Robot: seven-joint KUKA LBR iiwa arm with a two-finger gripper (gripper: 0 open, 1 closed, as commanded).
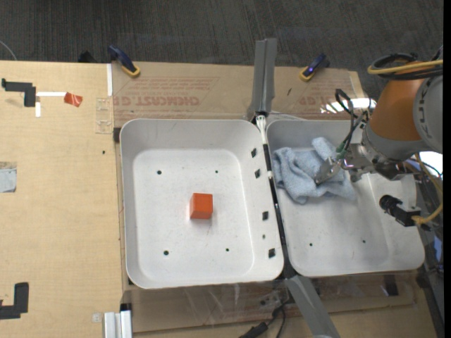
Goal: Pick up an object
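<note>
A crumpled pale blue cloth point(303, 171) lies in the back left part of the right bin point(352, 248). My gripper point(328, 172) reaches in from the right and is down on the cloth's right side, touching its folds. The cloth rises in a bump just behind the gripper. An orange cube point(201, 205) sits alone near the middle of the left bin point(151, 259), far from the gripper.
A grey divider bar point(265, 83) runs between the two bins. The arm's orange band point(394, 111) and cables hang over the right bin's back right corner. Clamps hold cardboard behind the bins. A wooden board lies to the left.
</note>
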